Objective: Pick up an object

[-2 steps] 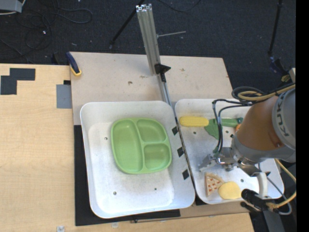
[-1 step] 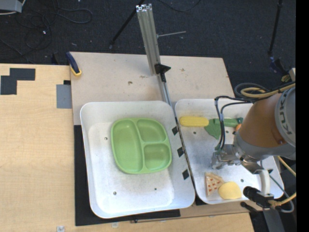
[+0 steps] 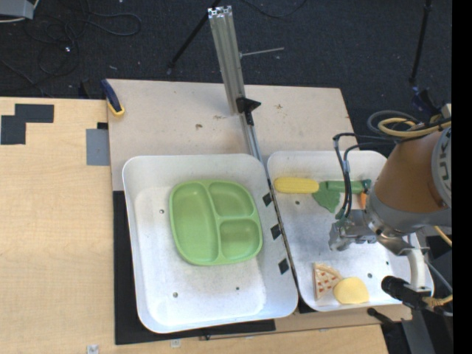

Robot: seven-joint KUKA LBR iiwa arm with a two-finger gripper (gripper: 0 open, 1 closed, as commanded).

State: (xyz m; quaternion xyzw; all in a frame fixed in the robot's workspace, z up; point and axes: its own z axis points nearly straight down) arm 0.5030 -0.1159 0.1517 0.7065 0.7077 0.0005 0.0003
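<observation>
In the right bin, a yellow corn cob lies near the far left, joined to a green husk piece with an orange tip. A pizza slice and a round yellow lemon-like object lie at the bin's near edge. My gripper hangs low over the bin's middle, just on the near side of the green piece and above the pizza slice. The arm's orange band sits to its right and hides the bin's right side. Nothing visible lies between its fingers.
The left bin holds a green divided plate. A metal post rises behind the bins. Black clips sit along the divide between the bins. A wooden board lies to the left.
</observation>
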